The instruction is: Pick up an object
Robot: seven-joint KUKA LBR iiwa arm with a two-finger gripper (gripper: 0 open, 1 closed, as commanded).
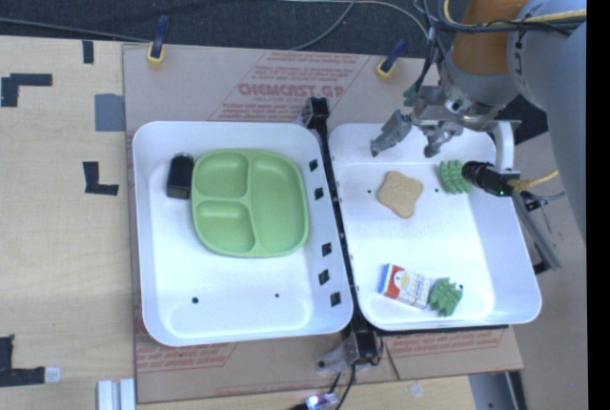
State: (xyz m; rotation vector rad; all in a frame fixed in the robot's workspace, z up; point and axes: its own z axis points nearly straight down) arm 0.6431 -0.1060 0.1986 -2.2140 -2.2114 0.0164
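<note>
1. Toast-shaped tan object (pixel 399 194): lies flat in the upper middle of the right bin (pixel 496 251), apart from the other things there; nothing grips it.
2. My jaws (pixel 414 139): released, the two grey fingers spread apart with nothing between them; they hang above the far rim of the right bin, up and slightly to the right of the tan object.
3. My arm (pixel 534 27): grey, with an orange band, entering from the right edge of the view; cables loop behind it.
4. Green ridged object (pixel 453 176): near the right wall of the right bin, to the right of the tan object.
5. Small carton (pixel 404 285), white with red and blue print: lies near the front of the right bin, tilted.
6. Green leafy toy (pixel 445 296): touching the right end of the carton.
7. Left bin (pixel 157 256): holds a green divided plate (pixel 251 203) with three compartments, lying in the bin's upper half.
8. Black block (pixel 180 175): just beside the plate's left edge.
9. Cardboard sheet (pixel 257 84): under both bins, printed in red, held to the surface (pixel 57 236) by two yellow clamps (pixel 156 51) at the far edge.
</note>
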